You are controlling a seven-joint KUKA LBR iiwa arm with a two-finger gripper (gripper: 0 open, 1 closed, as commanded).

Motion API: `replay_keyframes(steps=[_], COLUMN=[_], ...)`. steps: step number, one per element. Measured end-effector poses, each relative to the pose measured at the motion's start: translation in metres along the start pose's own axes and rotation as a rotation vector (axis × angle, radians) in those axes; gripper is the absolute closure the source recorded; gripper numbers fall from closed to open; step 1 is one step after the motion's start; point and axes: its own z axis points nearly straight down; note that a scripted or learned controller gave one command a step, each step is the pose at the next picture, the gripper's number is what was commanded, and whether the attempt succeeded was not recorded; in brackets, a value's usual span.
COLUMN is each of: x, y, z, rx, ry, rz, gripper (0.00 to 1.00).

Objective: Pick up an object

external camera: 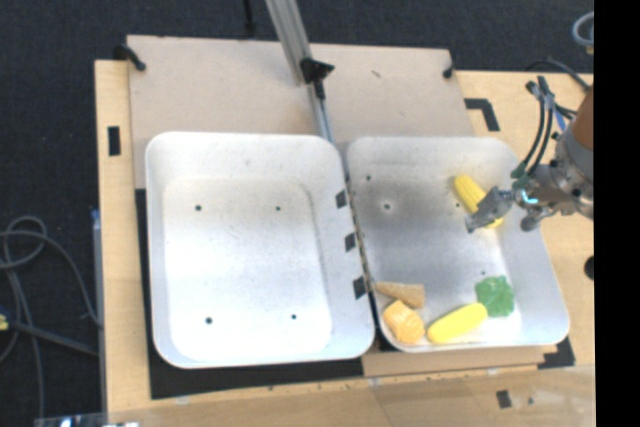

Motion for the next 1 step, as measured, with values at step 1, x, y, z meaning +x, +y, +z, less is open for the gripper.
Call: replay_keyframes(steps=[1], x=[0.0003], y=[0.0009], z=[-0.0024], rx=[-0.005], ry=[-0.001], rz=[0.0], gripper=[0.0])
